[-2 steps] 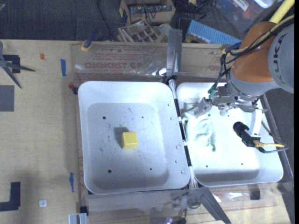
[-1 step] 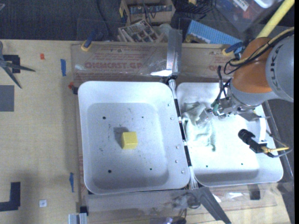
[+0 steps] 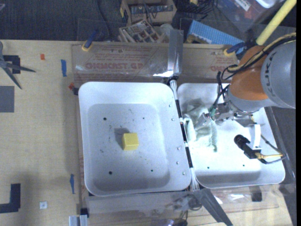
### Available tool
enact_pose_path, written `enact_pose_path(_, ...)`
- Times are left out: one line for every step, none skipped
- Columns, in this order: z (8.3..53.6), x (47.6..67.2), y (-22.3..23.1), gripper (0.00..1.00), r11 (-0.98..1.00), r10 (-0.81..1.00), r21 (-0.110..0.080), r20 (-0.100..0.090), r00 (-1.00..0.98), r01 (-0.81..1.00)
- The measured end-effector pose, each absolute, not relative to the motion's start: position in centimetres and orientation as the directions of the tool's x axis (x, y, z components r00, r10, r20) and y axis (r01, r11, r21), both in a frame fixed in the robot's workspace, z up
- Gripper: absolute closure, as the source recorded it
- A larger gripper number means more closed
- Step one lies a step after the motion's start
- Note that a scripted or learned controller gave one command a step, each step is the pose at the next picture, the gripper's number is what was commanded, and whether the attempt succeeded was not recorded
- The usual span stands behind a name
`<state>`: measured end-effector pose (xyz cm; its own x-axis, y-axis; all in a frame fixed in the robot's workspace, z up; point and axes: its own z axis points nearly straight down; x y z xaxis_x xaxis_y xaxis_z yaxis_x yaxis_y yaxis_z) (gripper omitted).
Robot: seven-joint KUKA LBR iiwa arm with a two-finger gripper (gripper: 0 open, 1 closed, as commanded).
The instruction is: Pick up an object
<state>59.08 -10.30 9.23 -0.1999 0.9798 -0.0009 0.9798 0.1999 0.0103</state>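
In the right bin (image 3: 235,172), toward its upper left part, the gripper (image 3: 212,114) sits low over a pale, crumpled thing (image 3: 203,129). It hangs from the grey arm (image 3: 282,79), which reaches in from the right with its orange band just above the wrist. The view is too blurred there to tell whether the gripper is spread or pressed together, or whether it touches the crumpled thing. That thing is whitish green and soft-looking, with an uneven, wrinkled outline. It lies against the bin's left wall and spreads toward the middle of the floor.

The left bin (image 3: 94,102) is a shallow white tray with rounded corners, its smooth floor speckled with small dark dots. Near the middle of that floor rests a yellow block (image 3: 130,141), small and cube-shaped with a matte face, well apart from the gripper. Both bins stand side by side, rims touching, on a light wooden worktop (image 3: 37,126).
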Motion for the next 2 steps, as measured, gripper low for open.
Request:
enact_pose_path(20.5, 56.9, -7.6, 0.00, 0.140, 0.990, 0.002, -0.001, -0.140, 0.990)
enact_pose_path(21.5, 57.0, -7.8, 1.00, 0.136, 0.991, 0.007, -0.003, -0.136, 0.991)
